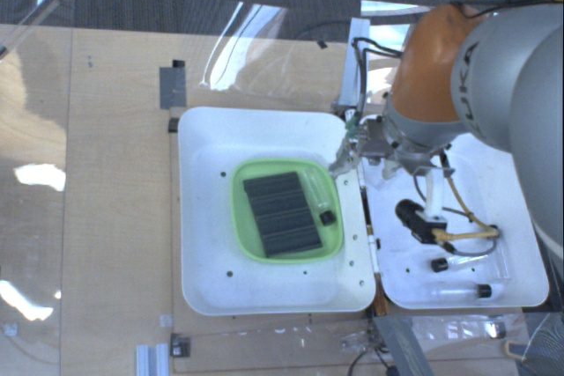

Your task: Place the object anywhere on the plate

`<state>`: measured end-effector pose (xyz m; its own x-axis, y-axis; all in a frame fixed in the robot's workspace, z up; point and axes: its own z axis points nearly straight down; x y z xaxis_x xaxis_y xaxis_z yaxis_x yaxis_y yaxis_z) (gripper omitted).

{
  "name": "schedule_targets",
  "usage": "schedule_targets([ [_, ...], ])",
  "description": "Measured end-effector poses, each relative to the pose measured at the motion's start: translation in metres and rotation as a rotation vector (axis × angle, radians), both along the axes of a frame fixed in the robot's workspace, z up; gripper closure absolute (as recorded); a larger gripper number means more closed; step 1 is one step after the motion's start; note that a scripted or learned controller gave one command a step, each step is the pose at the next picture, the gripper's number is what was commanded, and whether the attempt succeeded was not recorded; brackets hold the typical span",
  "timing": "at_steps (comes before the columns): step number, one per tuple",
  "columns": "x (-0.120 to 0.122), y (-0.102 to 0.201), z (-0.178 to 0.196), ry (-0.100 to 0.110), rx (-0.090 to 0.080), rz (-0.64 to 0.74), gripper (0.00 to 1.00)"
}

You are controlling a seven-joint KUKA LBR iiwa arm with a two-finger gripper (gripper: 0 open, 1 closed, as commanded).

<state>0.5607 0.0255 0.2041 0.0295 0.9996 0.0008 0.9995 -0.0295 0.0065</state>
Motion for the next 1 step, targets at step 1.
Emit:
schedule_targets([
  [1,0.0651,-0.0653,-0.0182,-0.002,-0.003,0.153,0.00],
])
